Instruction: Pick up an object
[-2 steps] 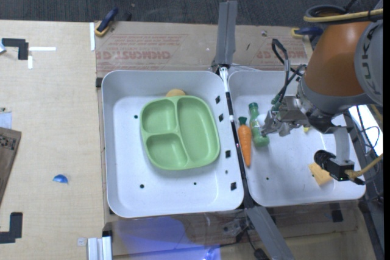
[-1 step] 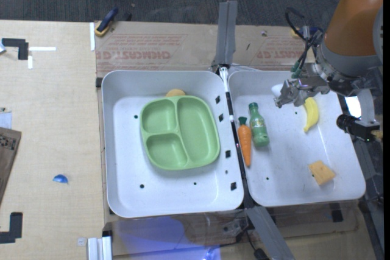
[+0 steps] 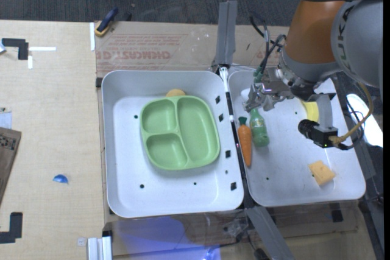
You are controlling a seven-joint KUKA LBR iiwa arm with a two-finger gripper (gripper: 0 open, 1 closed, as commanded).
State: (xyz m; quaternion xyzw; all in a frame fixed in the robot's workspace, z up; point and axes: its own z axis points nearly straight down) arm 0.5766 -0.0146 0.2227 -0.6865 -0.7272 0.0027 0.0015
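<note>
Overhead view of the table. The gripper [image 3: 258, 96] hangs over the far left part of the right bin [image 3: 286, 182], directly above a green bottle [image 3: 258, 130]; whether it is open or closed cannot be told. A carrot [image 3: 245, 142] lies just left of the bottle, against the bin wall. A yellow block [image 3: 321, 173] sits near right. The left bin [image 3: 119, 149] holds a green divided plate [image 3: 180, 132].

I saw even, bright overhead light; the white bins [image 3: 122, 149] read near-overexposed. Glare streaked the plastic sheet [image 3: 152, 45]. Soft shadows sat under the arm [image 3: 329, 21]. Focus was slightly soft throughout.
</note>
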